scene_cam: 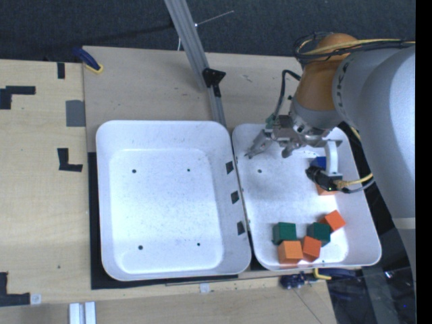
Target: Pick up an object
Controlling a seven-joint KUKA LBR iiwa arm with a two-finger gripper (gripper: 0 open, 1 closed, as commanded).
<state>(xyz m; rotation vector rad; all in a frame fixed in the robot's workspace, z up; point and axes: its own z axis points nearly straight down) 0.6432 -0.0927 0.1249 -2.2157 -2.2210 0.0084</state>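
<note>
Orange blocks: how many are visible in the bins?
3 clearly, all in the right bin: one at the front, one beside it, one farther back-right. Another may hide under the arm.

We can read no text, label, brand, number or sign anywhere here. The dark patches of tape on the counter, well to the left of the end effector, bear no lettering we can make out. The blocks below the end effector and the two white bins carry no markings we can read either.
</note>
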